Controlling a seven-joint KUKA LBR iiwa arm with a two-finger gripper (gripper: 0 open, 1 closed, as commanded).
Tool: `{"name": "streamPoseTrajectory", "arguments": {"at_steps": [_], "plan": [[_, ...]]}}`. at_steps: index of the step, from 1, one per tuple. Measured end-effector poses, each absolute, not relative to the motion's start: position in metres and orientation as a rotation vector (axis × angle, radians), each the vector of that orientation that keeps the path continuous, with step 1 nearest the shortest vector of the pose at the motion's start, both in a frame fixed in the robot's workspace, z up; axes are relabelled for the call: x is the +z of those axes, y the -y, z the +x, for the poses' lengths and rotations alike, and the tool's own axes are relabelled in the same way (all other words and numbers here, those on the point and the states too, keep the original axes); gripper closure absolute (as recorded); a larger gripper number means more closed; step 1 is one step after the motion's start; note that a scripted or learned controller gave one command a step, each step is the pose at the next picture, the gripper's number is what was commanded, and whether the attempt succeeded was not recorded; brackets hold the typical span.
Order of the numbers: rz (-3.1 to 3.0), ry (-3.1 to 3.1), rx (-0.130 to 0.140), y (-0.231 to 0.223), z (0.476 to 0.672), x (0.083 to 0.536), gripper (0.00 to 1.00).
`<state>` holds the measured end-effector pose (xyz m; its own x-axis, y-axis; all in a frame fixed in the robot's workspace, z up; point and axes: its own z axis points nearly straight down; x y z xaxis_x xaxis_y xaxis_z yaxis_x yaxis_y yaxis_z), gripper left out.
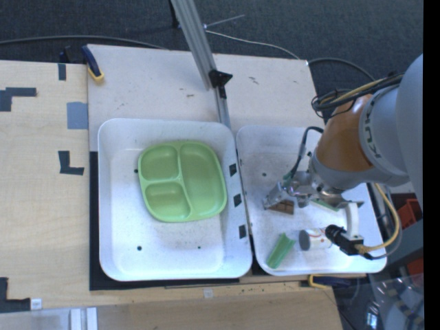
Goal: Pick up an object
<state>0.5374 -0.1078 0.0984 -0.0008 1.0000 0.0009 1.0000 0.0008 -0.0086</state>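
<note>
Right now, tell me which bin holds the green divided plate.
The left bin holds the green divided plate; the right bin holds the small green object and the gripper.

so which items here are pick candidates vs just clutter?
Job:
claw, down in the right bin
brown piece at the claw
green block
small grey-and-white item
green divided plate

Lying about:
blue-and-yellow clamp
metal pole

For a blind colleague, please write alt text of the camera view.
The robot arm's hand is low in the right bin, at a small brown object, with a green block lying nearer the front. The left bin holds a green divided plate.
</note>
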Motion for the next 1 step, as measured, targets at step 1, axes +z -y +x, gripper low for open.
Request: {"name": "streamPoseTrajectory", "arguments": {"at_steps": [1], "plan": [[-2.219, 2.222, 0.002, 0.1076, 0.5373, 0.0894, 0.0]]}}
